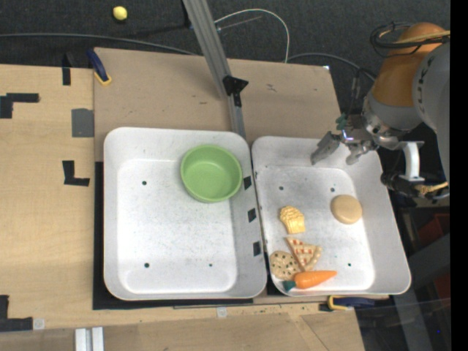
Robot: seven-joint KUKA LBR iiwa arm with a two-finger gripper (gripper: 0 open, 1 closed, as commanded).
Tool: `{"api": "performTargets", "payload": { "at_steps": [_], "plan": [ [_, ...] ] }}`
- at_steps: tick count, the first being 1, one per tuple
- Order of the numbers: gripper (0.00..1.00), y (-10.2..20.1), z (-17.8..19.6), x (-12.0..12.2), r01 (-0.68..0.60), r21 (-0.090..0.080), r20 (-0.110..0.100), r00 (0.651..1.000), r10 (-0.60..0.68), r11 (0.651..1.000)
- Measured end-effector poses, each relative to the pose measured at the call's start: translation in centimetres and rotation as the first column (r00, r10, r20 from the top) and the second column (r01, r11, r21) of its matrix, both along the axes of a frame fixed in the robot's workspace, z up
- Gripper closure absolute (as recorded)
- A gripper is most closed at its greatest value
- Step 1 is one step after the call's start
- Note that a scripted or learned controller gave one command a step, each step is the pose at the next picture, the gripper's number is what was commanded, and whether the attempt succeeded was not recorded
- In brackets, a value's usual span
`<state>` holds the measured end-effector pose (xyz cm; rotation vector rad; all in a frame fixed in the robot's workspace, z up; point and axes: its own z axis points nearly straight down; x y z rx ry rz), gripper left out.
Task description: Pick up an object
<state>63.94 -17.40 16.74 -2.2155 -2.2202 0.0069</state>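
Lying untouched in the right bin [380, 218], the bun [346, 209] sits nearest the end effector [342, 149], which hovers over that bin's far edge, fingers spread and gripping nothing. Nothing is lifted yet; descent, grasp and raise remain. A green bowl [211, 172] rests in the left bin [131, 218].

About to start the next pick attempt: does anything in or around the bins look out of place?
One thing: a small yellow ball lies on the dark floor beyond the bench, outside both bins. Otherwise the green bowl sits upright in the left bin, and the food pieces lie inside the right bin.
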Motion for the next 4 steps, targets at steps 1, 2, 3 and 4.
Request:
{"api": "performTargets", "payload": {
  "at_steps": [1,2,3,4],
  "plan": [
    [0.0,0.1,-4.4,-0.3,0.0,-0.001,0.001,1.0,0.0,1.0],
    [1.0,0.1,-3.1,-0.1,-0.002,-0.001,0.005,1.0,0.002,1.0],
    [1.0,0.2,1.2,-0.4,0.001,-0.001,0.009,1.0,-0.001,1.0],
    [1.0,0.2,6.5,-0.2,0.0,-0.002,0.012,1.0,0.0,1.0]
  ]
}}
